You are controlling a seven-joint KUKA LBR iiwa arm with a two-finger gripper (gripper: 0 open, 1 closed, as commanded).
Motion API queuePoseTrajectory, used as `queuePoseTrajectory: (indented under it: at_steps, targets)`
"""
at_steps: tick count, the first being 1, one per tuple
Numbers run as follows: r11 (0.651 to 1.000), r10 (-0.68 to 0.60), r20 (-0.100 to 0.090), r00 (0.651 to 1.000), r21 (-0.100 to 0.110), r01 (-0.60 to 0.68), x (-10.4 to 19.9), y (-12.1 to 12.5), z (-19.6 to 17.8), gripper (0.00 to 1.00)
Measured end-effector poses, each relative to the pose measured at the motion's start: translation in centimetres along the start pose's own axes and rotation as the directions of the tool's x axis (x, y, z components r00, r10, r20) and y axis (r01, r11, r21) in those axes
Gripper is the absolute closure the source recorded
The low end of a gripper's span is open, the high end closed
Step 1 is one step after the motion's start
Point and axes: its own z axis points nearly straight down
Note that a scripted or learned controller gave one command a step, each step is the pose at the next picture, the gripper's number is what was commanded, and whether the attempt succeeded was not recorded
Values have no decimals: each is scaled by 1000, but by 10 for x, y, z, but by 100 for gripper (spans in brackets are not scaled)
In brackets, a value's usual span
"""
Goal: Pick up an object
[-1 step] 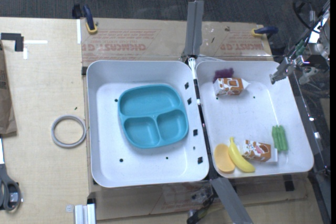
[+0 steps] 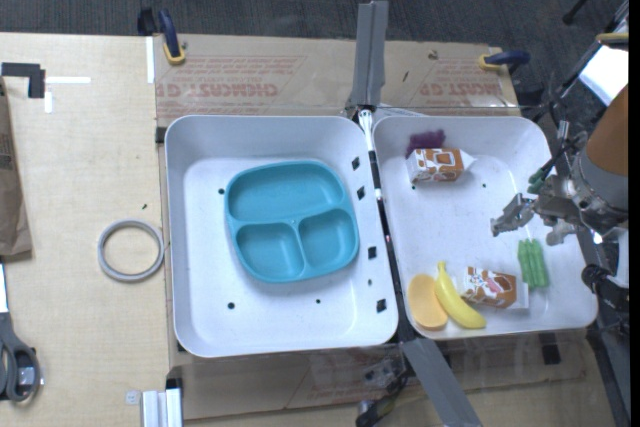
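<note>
Two white bins side by side on the desk (image 2: 80,165). Left bin (image 2: 195,245): a blue divided plate (image 2: 291,220) lying flat in the middle. Right bin (image 2: 470,215): gripper (image 2: 522,215) hovering low toward its right side, reaching in from the right edge. Fingers spread apart, released, nothing between them. Just below and right of the gripper, a green pod (image 2: 532,264), close but apart. Further below the gripper, near the bin's front wall, a small printed carton (image 2: 493,287) touching a yellow banana (image 2: 457,296), with an orange slice-shaped piece (image 2: 427,303) just left of the banana. Up and left of the gripper, a second carton (image 2: 438,165), a purple thing (image 2: 428,138) right behind it. Well left of the bins, a grey ring (image 2: 130,249) on the desk.
</note>
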Motion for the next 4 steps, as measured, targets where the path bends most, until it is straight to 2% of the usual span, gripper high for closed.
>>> queuePoseTrajectory:
  at_steps: [1, 2, 3, 4]
  targets:
    - [999, -40, -4, 999, -3, 40, -27, -19, 61, 0]
    - [999, -37, -4, 999, 1, 37, -29, -19, 55, 100]
    - [998, -64, 5, 998, -13, 64, -20, -18, 64, 100]
    - [997, -75, 2, 997, -2, 75, 31, 33, -42, 100]
